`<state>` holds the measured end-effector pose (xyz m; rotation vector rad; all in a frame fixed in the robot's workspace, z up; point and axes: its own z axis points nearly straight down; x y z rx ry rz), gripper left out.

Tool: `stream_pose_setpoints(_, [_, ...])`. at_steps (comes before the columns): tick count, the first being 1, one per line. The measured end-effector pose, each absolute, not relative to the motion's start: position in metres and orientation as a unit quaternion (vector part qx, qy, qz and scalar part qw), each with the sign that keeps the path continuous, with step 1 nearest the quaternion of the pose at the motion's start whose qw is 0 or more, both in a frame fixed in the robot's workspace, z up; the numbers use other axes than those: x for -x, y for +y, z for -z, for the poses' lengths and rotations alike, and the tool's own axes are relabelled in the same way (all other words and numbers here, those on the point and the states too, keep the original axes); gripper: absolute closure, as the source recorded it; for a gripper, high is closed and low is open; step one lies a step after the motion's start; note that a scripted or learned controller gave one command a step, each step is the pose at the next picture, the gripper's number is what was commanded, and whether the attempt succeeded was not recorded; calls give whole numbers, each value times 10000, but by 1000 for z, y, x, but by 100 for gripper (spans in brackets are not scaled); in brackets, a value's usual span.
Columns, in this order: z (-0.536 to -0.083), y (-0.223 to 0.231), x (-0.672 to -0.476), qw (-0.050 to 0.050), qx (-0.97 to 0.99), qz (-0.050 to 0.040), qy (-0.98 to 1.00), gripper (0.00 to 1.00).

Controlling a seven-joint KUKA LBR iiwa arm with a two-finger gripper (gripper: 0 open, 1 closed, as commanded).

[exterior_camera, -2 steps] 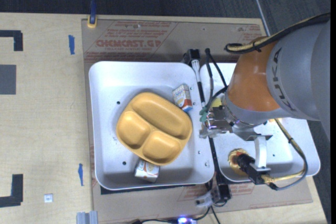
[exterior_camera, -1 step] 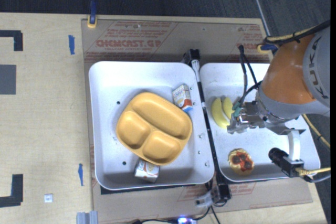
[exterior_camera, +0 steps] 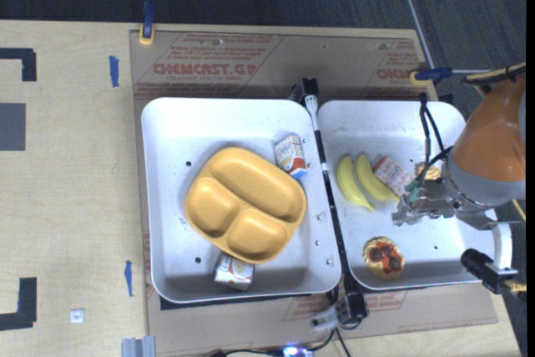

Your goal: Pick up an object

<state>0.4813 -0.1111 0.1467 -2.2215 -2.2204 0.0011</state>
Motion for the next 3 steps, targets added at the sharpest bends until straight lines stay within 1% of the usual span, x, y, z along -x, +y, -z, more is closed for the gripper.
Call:
stream_pose_setpoints(1, [-185,-9,-493,-9,7064,12,-7078,100])
stream_pose_setpoints(2, [-185,-69,-500,-13,7070,3,-7072,100])
stream_pose_setpoints(3, [-157,-121,-480,-1,7070,1,-7072,100])
